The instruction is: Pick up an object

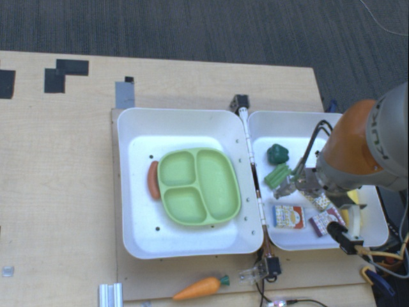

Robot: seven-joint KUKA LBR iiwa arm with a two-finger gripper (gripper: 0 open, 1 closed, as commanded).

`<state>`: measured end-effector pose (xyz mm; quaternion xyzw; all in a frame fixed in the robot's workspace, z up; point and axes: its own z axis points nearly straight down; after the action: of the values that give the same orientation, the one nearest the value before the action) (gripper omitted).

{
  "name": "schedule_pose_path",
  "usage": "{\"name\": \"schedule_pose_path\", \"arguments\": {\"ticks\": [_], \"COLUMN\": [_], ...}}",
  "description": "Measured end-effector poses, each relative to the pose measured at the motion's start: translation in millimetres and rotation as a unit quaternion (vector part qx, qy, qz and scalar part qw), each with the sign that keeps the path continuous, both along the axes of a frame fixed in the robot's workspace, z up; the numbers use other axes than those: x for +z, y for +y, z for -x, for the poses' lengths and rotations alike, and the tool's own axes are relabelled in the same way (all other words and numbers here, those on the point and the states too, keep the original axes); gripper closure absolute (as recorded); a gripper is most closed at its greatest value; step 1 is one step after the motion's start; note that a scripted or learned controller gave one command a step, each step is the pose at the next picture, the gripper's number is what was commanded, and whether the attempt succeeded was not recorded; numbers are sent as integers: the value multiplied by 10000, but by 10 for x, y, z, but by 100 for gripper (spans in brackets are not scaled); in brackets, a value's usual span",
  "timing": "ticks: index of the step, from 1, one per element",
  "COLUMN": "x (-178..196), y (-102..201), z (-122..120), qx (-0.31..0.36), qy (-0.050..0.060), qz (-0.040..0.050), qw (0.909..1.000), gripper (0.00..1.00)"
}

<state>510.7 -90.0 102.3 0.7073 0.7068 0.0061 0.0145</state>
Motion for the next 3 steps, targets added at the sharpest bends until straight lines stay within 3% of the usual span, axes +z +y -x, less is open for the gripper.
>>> {"name": "schedule_pose_path", "arguments": {"ticks": [1, 2, 3], "x": [104, 104, -154], "y": [4, 4, 70], "z": [-10, -10, 211], "qx": [6, 6, 9], "qy": [-15, -13, 93], "qz": [1, 1, -49], "qw": [10000, 10000, 9999], "gripper": [100, 0, 0]}}
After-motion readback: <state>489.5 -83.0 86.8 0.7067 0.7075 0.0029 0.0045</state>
